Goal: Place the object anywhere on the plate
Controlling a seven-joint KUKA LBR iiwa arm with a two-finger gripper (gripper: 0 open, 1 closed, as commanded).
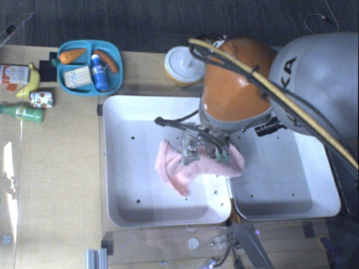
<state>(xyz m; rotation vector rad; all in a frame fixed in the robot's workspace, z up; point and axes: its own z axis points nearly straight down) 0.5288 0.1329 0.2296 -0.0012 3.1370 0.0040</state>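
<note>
**Gripper down on the pink cloth in the left bin**

Nearest the camera, at the bench's front edge, sits some metal hardware (224, 242) just below the seam where the two bins meet. Up from there, the left bin (129, 200) spreads out white and shallow, and here's the action: a pink cloth (182, 170) lies crumpled toward that bin's right side, one end trailing down toward the front wall, the other end lapping over the divider toward the right bin (291, 195).

The gripper (205, 150) is right on top of the cloth, its clear fingers (188, 153) planted in the folds. Whether those fingers are spread or pressed together, I cannot tell; the fabric and the wrist crowd the view, and I can't say the cloth is actually between them.

Above it, the arm (314, 77) looms in from the right, its big orange band (235, 86) hanging over the bins' back wall, a yellow cable (280, 97) slung across it.

Further back, by the bench's rear edge, a white cup with a lid (182, 63) peeks out beside the orange band. Over at the far left corner: a blue divided plate (115, 55) carrying toy food, and beside it a banana (31, 82), a small can (41, 99) and a green bottle (22, 113). Cloth and plate are well apart.
</note>
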